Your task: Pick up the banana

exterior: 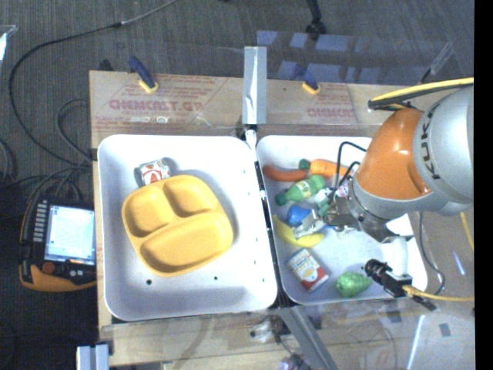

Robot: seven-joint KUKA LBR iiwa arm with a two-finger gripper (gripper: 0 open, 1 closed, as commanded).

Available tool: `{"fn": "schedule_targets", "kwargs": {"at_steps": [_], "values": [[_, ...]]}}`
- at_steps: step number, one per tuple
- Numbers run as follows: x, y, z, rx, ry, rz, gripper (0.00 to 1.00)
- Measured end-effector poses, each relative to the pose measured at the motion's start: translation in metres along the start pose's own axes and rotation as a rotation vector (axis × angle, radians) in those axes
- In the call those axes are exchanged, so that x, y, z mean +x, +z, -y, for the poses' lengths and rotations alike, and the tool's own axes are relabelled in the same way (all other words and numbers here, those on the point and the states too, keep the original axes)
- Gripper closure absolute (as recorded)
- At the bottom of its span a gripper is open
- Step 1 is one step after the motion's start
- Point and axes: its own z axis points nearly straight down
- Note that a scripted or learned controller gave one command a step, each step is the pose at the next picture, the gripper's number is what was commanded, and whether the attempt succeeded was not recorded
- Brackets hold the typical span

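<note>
Yellow against white plastic, the banana [302, 237] lies in the right bin [400, 280], near that bin's nine o'clock side, curving along beneath a small blue item [296, 215]. The grey arm with its orange band [391, 164] reaches in from three o'clock, and its hand [327, 210] hangs low over the cluster of toys, right above the banana's upper end; whether the hand is spread or pressed together cannot be told from this angle, and nothing shows plainly between its tips.

Around the banana sit other toy foods. A green bottle [302, 189] lies at the banana's twelve o'clock, just beside the blue item, and an orange carrot [296, 173] stretches across the bin's upper part beyond it. A red and white carton [306, 269] rests at the banana's six o'clock, close to it, with a green round fruit [352, 284] to the carton's three o'clock.

The left bin [123, 284] carries a yellow divided plate [179, 223] near its middle, with a small red and white can [153, 171] touching the plate's eleven o'clock edge. Both bins stand side by side on the brown surface [169, 99].
</note>
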Motion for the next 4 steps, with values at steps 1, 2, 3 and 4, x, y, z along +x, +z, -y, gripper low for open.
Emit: {"fn": "schedule_targets", "kwargs": {"at_steps": [1, 2, 3, 4], "values": [[0.004, 0.021, -0.007, -0.024, -0.041, 0.001, 0.0], [0.005, 0.012, -0.007, -0.025, -0.041, -0.002, 1.0], [-0.009, -0.015, -0.068, 0.001, 0.02, 0.004, 1.0], [-0.009, -0.015, -0.068, 0.002, 0.02, 0.004, 0.0]]}}
